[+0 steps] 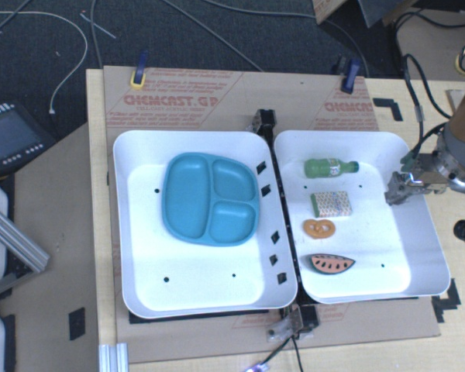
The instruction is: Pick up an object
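Grey metal wrist [456, 157] with rounded housing, orange band above it, small silver gripper [399, 187] of blocky parts, dark cable alongside

This place looks like a robotics lab or test workshop, not a home. The surface [217, 91] is a plain board with printed red letters, fixed by blue clamps [140, 70] at the upper edge. Two white bins [132, 208] sit side by side on it. Loose cables [54, 22] lie on the dark floor at the upper left. A grey robot arm [453, 149] enters from the right edge.
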`<control>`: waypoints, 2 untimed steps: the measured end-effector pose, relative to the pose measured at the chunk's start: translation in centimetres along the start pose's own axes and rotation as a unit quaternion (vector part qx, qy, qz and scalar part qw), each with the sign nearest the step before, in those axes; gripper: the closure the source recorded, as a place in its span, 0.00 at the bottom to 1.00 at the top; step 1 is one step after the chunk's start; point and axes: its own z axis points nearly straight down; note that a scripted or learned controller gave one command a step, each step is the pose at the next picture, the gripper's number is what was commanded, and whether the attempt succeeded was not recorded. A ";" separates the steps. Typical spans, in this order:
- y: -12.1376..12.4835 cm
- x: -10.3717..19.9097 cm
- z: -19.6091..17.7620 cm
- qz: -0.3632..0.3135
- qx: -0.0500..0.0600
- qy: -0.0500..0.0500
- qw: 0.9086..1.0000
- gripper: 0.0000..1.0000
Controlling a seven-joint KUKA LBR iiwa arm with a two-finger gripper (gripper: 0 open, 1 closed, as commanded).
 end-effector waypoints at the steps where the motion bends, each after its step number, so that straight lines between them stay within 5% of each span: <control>1: 0.1 0.0 -1.7 0.000 0.002 0.001 1.000 1.00; 2: 0.9 6.2 -1.1 -0.003 0.005 0.003 1.000 1.00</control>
